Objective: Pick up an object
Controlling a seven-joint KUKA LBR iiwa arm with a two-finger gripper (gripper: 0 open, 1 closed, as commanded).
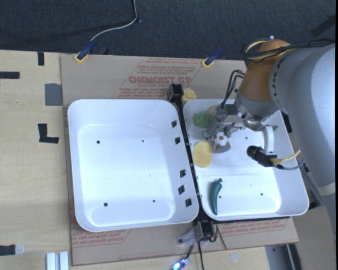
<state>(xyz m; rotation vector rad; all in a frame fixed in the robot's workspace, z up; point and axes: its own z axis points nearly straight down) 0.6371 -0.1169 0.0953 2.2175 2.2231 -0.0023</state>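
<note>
The grey arm (310, 94) is what you see closest to the lens, sweeping in from the right with its orange band (258, 80) above the wrist. Below it the gripper (219, 135) sits low in the right bin (281, 204), in the far-left part of it, and you cannot tell from this angle how it is set or whether anything is in it.

The candidates all lie in that bin: a green leafy piece (201, 118) just behind the gripper, a pale yellow object (202, 153) just in front of it near the dividing wall, and a dark green curved item (215, 194) well apart toward the near edge.

Your main risk, as I judge it, is crowding. With the green piece and the yellow object both beside the gripper and the bin wall close by, a close may nudge one aside or catch two at once. The yellow object looks rounded and could roll away. The black cable fitting (259, 155) hanging off the wrist might also brush the bin floor.

The bins rest on a cardboard sheet (152, 77) on a light wooden bench (22, 167); the left bin (124, 212) lies beside it, with dark carpet (56, 10) beyond.
</note>
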